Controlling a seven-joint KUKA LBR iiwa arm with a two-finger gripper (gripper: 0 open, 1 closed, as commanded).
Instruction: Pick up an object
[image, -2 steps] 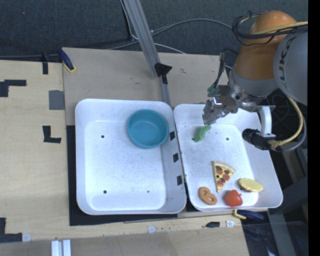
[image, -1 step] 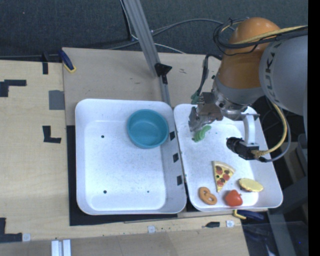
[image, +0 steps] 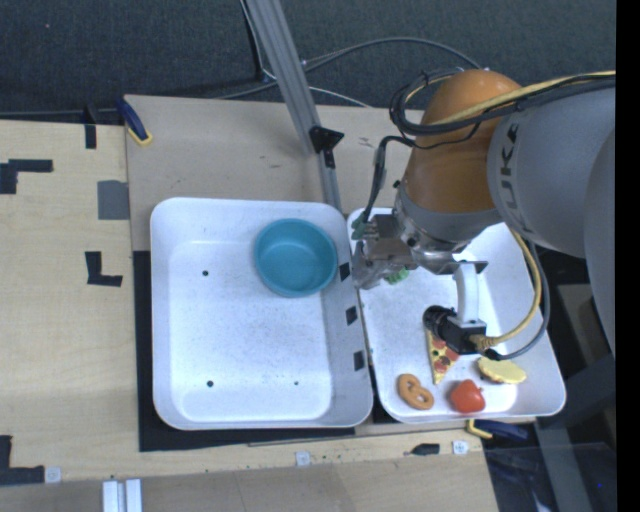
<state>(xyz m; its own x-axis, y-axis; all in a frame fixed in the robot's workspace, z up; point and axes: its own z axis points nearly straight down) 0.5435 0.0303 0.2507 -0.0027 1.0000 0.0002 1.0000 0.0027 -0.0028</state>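
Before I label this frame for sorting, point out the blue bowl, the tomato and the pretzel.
blue bowl (image: 294, 257): camera view, middle of its inside.
tomato (image: 467, 397): camera view, middle of its red top.
pretzel (image: 414, 391): camera view, middle of its brown loops.

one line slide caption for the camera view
End effector low at right bin upper left; blue bowl in left bin.

You see two bins (image: 180, 300) of smooth white speckled plastic on a matt pale wood bench (image: 60, 330), a matt blue plastic bowl (image: 295, 257), and a glossy orange band (image: 455, 110) above the arm's smooth grey casing (image: 570, 160).
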